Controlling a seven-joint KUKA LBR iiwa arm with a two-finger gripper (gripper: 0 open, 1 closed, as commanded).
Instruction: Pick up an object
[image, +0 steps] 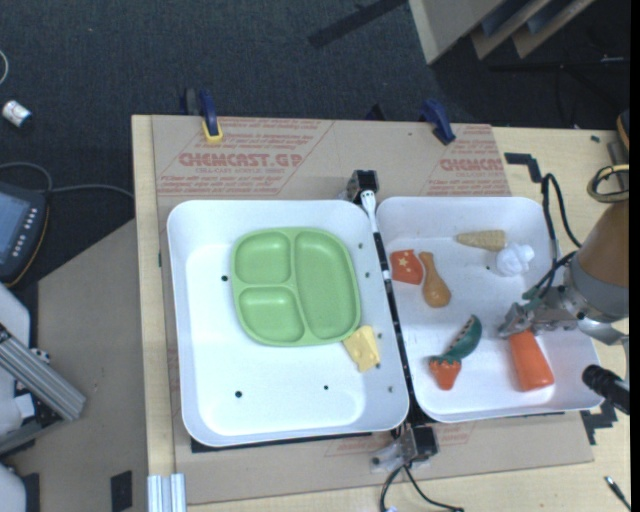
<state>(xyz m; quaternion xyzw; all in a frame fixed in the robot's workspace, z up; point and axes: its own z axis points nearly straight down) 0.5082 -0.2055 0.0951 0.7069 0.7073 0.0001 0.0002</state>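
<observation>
The right bin (478, 402) holds several toy foods. An orange cylinder (531, 364) lies near its right wall. My gripper (530, 319) reaches in from the right and sits low at the upper end of that cylinder, touching or nearly touching it. A green and red piece (456, 350) lies to the left of it. Farther back are a red block (405, 266), a brown drumstick shape (434, 282), a tan piece (481, 240) and a white lump (513, 261).
The left bin (200, 330) bears a green divided plate (296, 286), with a yellow piece (363, 348) at the plate's lower right corner. A black cable (548, 200) runs along the right bin's far right corner. The bins' shared wall (386, 300) stands between them.
</observation>
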